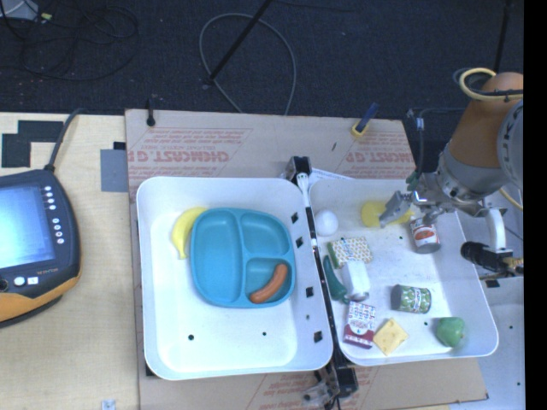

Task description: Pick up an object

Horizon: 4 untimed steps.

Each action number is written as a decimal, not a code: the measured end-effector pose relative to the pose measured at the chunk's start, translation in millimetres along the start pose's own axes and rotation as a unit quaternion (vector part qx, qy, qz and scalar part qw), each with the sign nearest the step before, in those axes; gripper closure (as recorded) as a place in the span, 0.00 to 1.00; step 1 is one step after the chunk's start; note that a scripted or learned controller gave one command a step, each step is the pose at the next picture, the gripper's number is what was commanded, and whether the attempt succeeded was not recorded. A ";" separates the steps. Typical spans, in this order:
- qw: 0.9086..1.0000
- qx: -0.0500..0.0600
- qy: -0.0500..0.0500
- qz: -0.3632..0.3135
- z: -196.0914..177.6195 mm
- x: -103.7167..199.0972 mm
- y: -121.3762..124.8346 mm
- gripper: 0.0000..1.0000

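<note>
Dark floor and a cardboard-topped worktop (256, 148) frame two white bins, arm over the right bin (479, 348).

Claw (416, 208) hangs low at that bin's far end, fingers spread and holding nothing, I judge. A small can (425, 236) lies just below it on the bin floor; a yellow piece (371, 213) sits just left. This looks like the approach step: next it must centre over the can, drop and close. Green can (412, 298) and the rest lie nearer the camera.
</note>
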<state>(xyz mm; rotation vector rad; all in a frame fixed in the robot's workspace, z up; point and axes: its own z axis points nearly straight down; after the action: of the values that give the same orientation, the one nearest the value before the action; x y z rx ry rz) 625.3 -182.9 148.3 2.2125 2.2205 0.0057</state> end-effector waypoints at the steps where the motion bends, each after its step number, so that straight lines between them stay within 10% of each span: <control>1: 1.000 0.008 0.003 0.003 11.6 -4.8 -89.3 0.00; 2: 1.000 0.002 0.001 0.000 24.0 -15.4 4.7 0.00; 3: 1.000 -0.002 -0.001 0.002 56.1 44.1 -31.2 0.00; 4: 1.000 0.007 0.001 0.002 56.2 49.4 20.1 0.00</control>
<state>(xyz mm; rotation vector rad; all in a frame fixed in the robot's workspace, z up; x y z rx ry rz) 645.6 -133.5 92.1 2.2257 2.2244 -0.0072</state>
